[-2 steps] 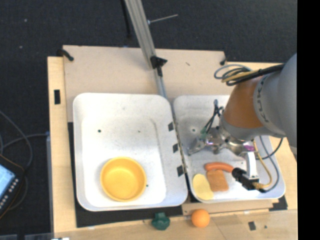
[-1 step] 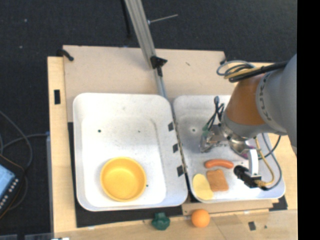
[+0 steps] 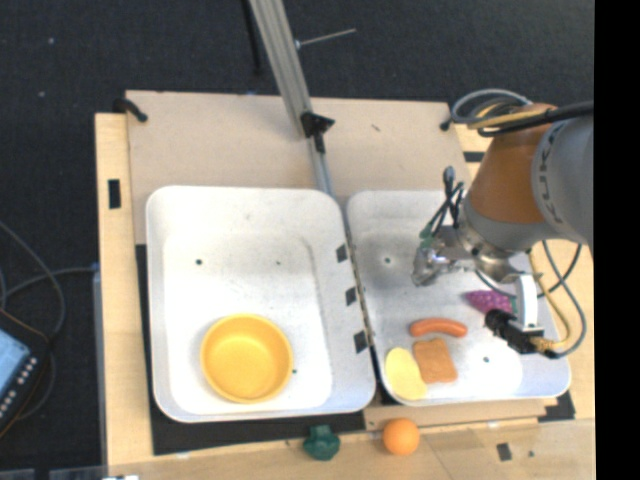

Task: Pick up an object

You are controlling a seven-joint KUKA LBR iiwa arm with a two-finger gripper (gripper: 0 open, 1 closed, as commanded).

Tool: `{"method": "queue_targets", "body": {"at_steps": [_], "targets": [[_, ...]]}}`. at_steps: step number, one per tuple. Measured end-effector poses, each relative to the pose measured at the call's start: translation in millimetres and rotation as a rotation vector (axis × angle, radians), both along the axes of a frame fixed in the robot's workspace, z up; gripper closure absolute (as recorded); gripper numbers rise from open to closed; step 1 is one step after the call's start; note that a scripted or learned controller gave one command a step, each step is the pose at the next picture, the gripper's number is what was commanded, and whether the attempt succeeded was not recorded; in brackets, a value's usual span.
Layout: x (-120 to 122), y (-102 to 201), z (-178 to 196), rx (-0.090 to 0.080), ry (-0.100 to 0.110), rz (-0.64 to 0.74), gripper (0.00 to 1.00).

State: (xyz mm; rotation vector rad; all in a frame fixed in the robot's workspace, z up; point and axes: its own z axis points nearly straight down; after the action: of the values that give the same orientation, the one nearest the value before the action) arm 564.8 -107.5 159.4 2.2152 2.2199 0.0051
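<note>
Nearest the camera, on the front lip of the tan wooden surface (image 3: pixel 115 268), sit a small dark green toy (image 3: pixel 321 443) and a round orange ball (image 3: pixel 401 436), close to each other and both outside the bins. Just behind them lie the two shallow white bins, side by side and touching along their inner edges.

Over in the left white bin (image 3: pixel 240 228), a round yellow plastic bowl (image 3: pixel 246 357) rests upright in the front part, a little left of centre.

Down in the right white bin (image 3: pixel 385 228), the loose things are gathered toward the front. A pale yellow oval piece (image 3: pixel 403 373) lies at the front rim, touching a brown rectangular block like a slice of toast (image 3: pixel 436 360) on its right. Just behind those two lies a small orange-red sausage-shaped toy (image 3: pixel 438 327), set crosswise. Farther right, near my wrist, a small purple object (image 3: pixel 487 299) shows, partly hidden by my hardware.

My grey arm with its orange band (image 3: pixel 510 183) reaches in from the right, and my gripper (image 3: pixel 431 266) hangs over the middle of the right bin, behind the sausage toy and apart from it. Whether it is spread or pressed together I cannot tell, as it is too small and blurred here. Nothing I can make out sits between its tips.

A slanted grey metal rail (image 3: pixel 285 63) runs from the far edge down to the gap between the bins.
</note>
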Motion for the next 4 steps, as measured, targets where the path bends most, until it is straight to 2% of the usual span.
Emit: {"method": "queue_targets", "body": {"at_steps": [2,4], "targets": [[1,1,118,-0.001,-0.002,0.001,1.0],[15,100,117,0.002,0.004,0.005,1.0]]}}
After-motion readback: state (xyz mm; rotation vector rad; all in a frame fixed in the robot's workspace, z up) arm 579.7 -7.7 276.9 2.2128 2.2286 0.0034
